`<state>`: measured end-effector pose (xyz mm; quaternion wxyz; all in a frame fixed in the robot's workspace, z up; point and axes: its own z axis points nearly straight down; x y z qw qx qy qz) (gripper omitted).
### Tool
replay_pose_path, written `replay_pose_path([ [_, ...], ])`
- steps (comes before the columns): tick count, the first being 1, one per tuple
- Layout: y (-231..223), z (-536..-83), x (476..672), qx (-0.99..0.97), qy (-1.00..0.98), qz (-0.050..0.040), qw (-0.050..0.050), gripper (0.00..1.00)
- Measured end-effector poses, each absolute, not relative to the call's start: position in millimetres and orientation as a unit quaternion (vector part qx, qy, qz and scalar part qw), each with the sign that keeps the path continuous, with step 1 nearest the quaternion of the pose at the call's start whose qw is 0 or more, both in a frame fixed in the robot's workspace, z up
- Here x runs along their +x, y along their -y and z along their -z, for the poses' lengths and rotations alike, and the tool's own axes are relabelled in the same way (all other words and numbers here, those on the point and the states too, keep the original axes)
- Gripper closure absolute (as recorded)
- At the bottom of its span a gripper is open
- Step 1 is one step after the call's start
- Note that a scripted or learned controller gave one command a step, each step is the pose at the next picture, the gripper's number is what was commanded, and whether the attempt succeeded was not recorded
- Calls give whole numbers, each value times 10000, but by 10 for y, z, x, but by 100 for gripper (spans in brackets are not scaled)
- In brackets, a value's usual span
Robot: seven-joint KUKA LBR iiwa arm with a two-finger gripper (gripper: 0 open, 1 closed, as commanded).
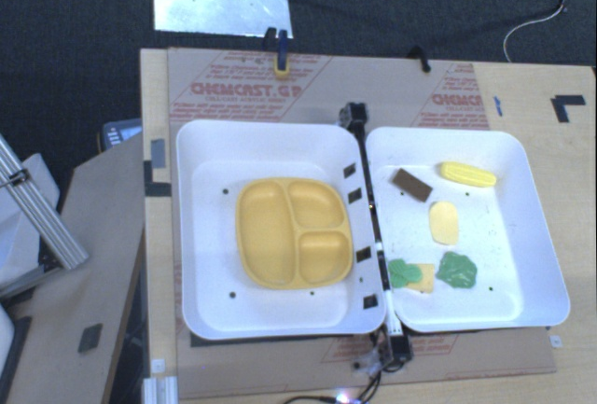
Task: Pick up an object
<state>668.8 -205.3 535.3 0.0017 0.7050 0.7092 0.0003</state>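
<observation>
Two shallow white bins stand side by side on the bench. In the left bin [201,206] lies a yellow plastic tray with three compartments [292,232]. The right bin [532,234] holds the small objects: a yellow toy corn cob [467,174] near the far wall, a brown rectangular block [410,184] to its left, a pale yellow oval piece [444,223] in the middle, a green leafy piece [457,271], and a smaller green piece [404,273] touching a yellow flat piece [424,279].

Glossy white plastic bins [280,136] hold a matt yellow plastic tray [291,232].
</observation>
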Motion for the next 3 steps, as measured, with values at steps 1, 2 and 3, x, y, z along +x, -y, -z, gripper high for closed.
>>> replay_pose_path([
  [1, 2053, -5353, 6688, 7050, -7092, -3, 17, 100],
  [2, 2053, -5353, 6688, 7050, -7092, -2, 17, 100],
  [3, 2053, -5353, 6688, 7050, -7092, -2, 17, 100],
])
